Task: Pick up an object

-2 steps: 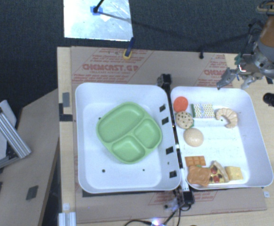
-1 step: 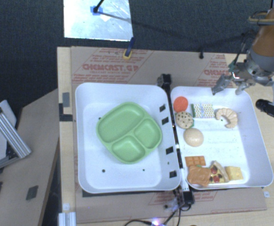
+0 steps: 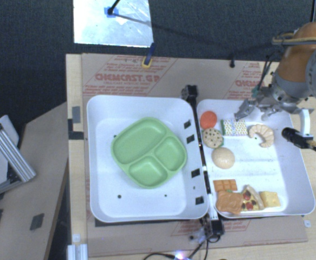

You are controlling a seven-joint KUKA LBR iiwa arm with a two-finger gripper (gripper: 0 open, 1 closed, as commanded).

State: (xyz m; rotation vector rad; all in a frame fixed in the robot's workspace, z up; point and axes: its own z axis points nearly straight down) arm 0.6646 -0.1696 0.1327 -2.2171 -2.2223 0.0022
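One snack point(image 3: 233, 127) — the patterned one in the right bin point(image 3: 296, 169) — sits just at seven o'clock from my gripper point(image 3: 250, 108). I see the fingers spread, nothing between them — I'd drop straight onto it.

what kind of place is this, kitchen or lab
Most likely a robotics lab bench, not a kitchen: a robot arm reaches over two white bins, the food such as the croissant looks like toys, and cables run across the bench.
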